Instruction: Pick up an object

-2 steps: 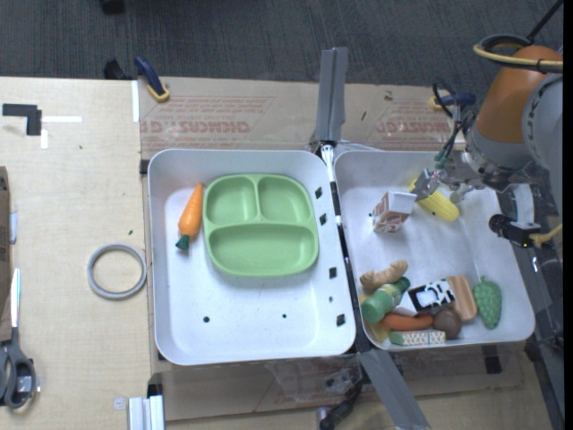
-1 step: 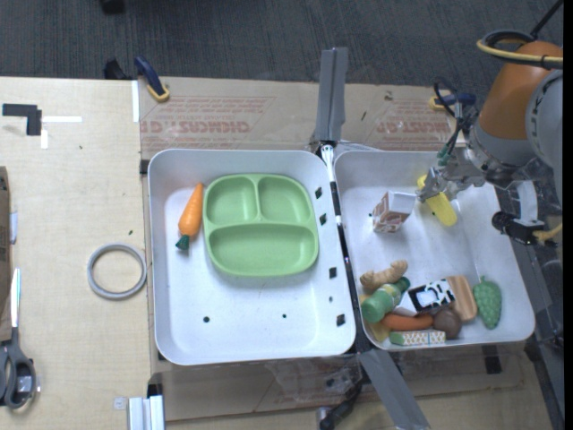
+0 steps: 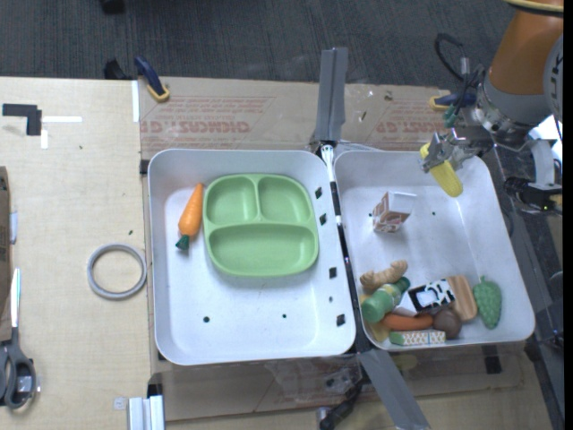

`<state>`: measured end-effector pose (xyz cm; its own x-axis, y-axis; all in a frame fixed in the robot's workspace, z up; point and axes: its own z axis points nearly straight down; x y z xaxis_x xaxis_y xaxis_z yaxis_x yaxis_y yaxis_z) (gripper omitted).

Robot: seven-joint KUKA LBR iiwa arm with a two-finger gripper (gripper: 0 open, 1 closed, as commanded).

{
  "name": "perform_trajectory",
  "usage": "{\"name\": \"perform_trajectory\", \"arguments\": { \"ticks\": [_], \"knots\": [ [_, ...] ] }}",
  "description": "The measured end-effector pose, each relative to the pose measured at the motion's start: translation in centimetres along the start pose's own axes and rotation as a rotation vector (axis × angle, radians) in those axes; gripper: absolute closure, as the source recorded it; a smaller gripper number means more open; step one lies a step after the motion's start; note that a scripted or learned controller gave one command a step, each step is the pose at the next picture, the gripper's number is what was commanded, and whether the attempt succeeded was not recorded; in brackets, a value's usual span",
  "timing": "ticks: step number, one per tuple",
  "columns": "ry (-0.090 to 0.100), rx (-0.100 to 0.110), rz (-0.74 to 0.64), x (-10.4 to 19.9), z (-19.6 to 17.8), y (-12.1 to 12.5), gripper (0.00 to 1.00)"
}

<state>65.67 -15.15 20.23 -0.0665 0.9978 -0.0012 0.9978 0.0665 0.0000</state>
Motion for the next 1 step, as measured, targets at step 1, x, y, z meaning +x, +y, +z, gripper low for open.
{"name": "perform_trajectory", "arguments": {
  "ticks": [1],
  "knots": [
    [0.001,0.003,-0.084,3.82,2.97,0.47,1.00]
  ]
}}
